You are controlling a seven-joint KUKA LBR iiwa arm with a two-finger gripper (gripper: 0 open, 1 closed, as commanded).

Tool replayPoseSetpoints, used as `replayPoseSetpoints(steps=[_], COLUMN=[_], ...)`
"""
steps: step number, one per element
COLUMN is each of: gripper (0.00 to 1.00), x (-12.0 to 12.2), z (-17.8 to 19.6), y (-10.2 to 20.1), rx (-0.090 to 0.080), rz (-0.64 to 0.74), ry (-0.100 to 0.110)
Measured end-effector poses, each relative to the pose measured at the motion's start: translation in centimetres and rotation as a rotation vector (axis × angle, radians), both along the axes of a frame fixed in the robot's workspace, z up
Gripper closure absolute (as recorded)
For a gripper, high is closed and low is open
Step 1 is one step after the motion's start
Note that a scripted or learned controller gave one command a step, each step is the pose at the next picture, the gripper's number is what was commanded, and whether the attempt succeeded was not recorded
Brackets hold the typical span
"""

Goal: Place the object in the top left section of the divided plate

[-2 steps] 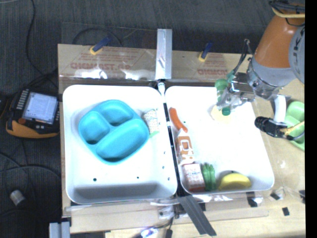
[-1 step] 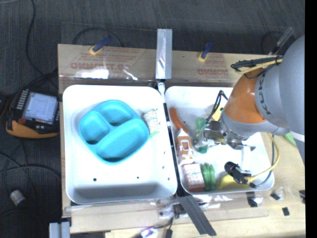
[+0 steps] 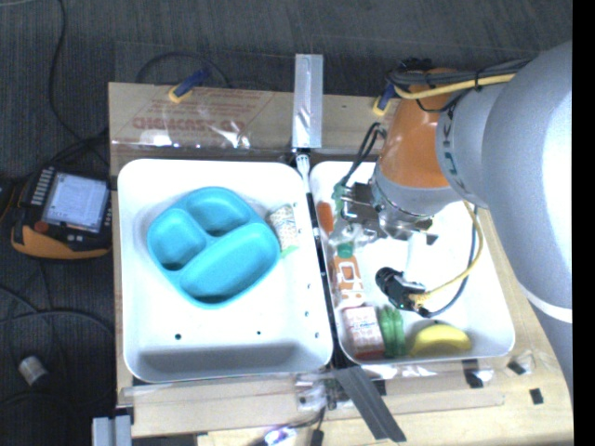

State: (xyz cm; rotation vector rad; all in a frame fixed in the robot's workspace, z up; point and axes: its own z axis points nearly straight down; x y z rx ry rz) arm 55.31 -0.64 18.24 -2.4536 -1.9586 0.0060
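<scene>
- The pincer (image 3: pixel 358 226) hung low over the right bin (image 3: pixel 483 337), its wrist blocking the tips, so whether it was open, closed or gripping could not be told.
- No object was confirmed as held; the candidates lay directly beneath and just toward the front of the pincer.
- Judgement: settle squarely on one item and lift straight before crossing the divider (image 3: pixel 316 249).
- The blue divided plate (image 3: pixel 214 244) sat well across in the left bin (image 3: pixel 139 342); its top left section (image 3: pixel 177 240) lay open.
- Count: two bins, one plate with three sections, one small jar (image 3: pixel 284 223) beside the plate's near edge.
- Below the pincer: two orange-labelled packets (image 3: pixel 348 282), one green item (image 3: pixel 391 328), one banana (image 3: pixel 439 340).
</scene>
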Motion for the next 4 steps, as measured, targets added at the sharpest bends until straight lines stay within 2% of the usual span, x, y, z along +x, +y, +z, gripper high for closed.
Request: replayPoseSetpoints(steps=[1,2,3,4], gripper=[1.00,1.00,1.00,1.00], x=[5.8,-5.6,-5.8,-6.6], z=[2.8,-0.1,0.4,-9.2], y=[1.2,3.7,11.2,13.5], rx=[-0.003,0.000,-0.002,0.001], rz=[0.206,0.028,-0.071,-0.079], ry=[-0.001,0.003,0.003,-0.016])
